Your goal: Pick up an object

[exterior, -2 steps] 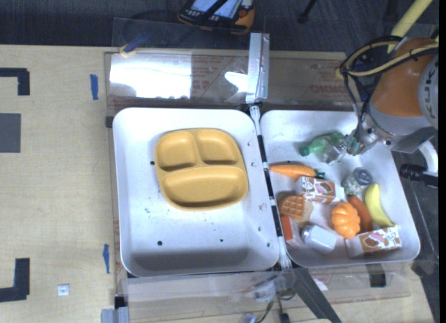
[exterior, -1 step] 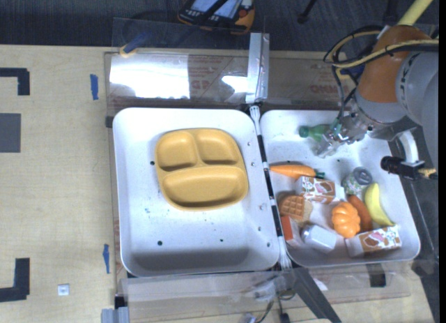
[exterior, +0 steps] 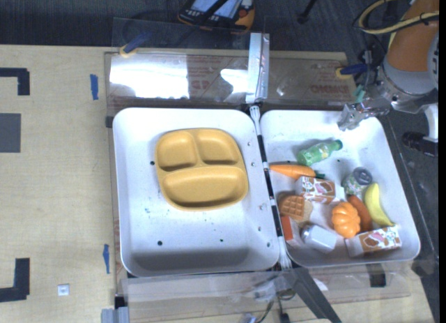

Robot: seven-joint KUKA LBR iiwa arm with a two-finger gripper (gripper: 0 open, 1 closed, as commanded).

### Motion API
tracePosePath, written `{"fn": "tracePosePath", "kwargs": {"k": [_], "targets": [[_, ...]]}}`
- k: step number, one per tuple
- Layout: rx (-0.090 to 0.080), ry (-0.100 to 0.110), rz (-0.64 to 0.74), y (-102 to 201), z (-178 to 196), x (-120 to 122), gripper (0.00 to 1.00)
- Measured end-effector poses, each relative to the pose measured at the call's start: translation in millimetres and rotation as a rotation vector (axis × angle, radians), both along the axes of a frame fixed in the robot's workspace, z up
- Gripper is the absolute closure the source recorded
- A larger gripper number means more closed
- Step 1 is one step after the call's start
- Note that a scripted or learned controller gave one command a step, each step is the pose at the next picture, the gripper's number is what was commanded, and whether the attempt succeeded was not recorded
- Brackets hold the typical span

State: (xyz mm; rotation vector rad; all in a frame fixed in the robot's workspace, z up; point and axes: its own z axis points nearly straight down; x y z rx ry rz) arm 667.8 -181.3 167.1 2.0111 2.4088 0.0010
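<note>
Crowded toys point(exterior: 334, 206) fill my right bin's near corner, so my pincer point(exterior: 354, 114), grip state unclear, hovers at its far rim.

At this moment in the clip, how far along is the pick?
Nothing looks picked yet. The gripper sits at the right bin's far edge, with nothing between its fingers. The green bottle, carrot and banana lie in the bin. Descent, grasp and lift remain.
</note>
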Motion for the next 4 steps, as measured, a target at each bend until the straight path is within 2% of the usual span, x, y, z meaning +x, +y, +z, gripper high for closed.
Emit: {"fn": "tracePosePath", "kwargs": {"k": [1, 2, 3, 4], "targets": [[0.000, 0.000, 0.001, 0.5, -0.2, 0.1, 0.00], [0.000, -0.005, 0.068, 66.6, -72.0, -20.3, 0.00], [-0.001, -0.002, 0.268, 69.7, -11.3, 0.3, 0.00], [0.001, 0.000, 0.301, 73.2, -81.4, -43.3, 0.00]]}}
